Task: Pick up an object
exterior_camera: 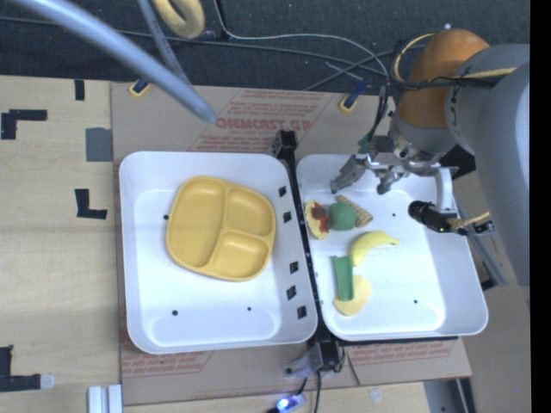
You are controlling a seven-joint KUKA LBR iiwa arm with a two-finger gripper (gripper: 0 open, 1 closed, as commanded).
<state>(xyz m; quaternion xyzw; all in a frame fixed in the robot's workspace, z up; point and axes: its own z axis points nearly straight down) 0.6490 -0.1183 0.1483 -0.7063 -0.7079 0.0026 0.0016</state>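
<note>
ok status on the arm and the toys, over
Claw open, empty, above right white bin. Yellow toy banana untouched. Yellow divided plate in left bin.

Single fixed overhead view, slanted down over both bins [138, 231], arm [482, 101] from right.

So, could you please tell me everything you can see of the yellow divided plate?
The yellow plate looks like smooth plastic, rounded-square, with raised ridges splitting it into three compartments: one large and two smaller. It lies flat, right side up, turned at a slight angle, in the middle of the left bin, resting on its floor. Nothing lies in it.
</note>
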